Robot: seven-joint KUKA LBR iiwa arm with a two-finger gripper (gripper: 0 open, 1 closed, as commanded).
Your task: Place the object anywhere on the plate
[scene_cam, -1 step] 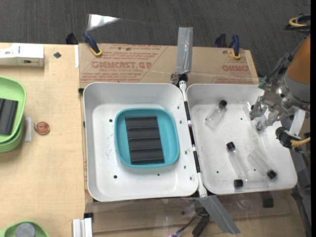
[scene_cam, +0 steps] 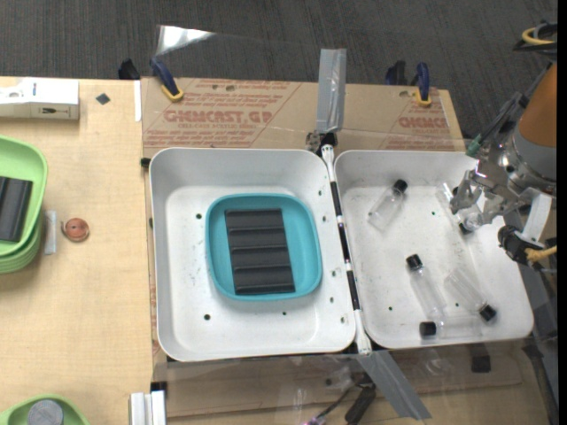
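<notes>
A teal square plate (scene_cam: 306, 237) lies in the left bin (scene_cam: 177, 237) with a black ridged block (scene_cam: 259, 251) on it. The right bin (scene_cam: 372, 317) holds several clear vials with black caps: one at upper left (scene_cam: 387, 205), one in the middle (scene_cam: 424, 286), one at lower right (scene_cam: 470, 294). My gripper (scene_cam: 467, 212) hangs over the right bin's right side, above and to the right of the middle vial. I see nothing held in it.
Brown cardboard (scene_cam: 230, 113) lies behind the bins, held by clamps. A green tray (scene_cam: 27, 171) sits at the left edge of the bench, with a small round orange piece (scene_cam: 76, 229) beside it. A white box (scene_cam: 40, 98) lies at far left.
</notes>
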